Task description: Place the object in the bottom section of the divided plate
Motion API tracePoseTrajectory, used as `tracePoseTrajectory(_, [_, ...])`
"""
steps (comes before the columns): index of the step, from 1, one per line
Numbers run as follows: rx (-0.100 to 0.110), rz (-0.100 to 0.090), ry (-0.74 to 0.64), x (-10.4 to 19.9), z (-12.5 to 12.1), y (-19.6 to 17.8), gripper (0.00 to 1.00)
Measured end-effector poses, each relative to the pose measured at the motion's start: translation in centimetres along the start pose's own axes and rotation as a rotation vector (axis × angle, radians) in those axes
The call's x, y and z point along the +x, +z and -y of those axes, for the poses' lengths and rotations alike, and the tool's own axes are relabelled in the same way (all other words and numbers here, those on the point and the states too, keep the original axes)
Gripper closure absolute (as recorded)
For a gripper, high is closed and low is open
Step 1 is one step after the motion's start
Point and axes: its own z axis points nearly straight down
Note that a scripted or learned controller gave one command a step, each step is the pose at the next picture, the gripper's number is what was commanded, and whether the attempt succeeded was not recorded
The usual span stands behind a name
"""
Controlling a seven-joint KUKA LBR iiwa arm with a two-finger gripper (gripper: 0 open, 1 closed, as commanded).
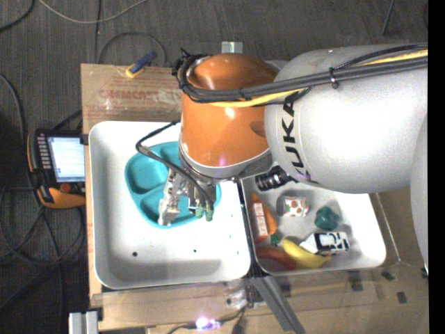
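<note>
The teal divided plate (pixel 142 176) lies in the left white bin (pixel 118 256), toward its back. The arm's orange band and grey wrist hide the plate's right half. My gripper (pixel 185 204) hangs low over the plate's lower right part, and its metal tip reaches the plate's front rim. No object can be made out in it. The plate's visible left sections look bare.
The right bin (pixel 372 256) holds a yellow banana (pixel 306 252), an orange tube (pixel 261 221), a dark bottle (pixel 271 179), a small white cube (pixel 293 206), a teal lump (pixel 327 218) and a black-and-white box (pixel 332 241). A handheld screen (pixel 59 164) lies left of the bench.
</note>
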Motion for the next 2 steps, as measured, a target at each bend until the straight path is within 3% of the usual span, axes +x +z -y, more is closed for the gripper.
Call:
tracePoseTrajectory(1, [0.002,0.002,0.099,-1.0,5.5,-1.6,1.0])
tracePoseTrajectory(2, [0.001,0.001,0.118,-1.4,2.4,-3.6,1.0])
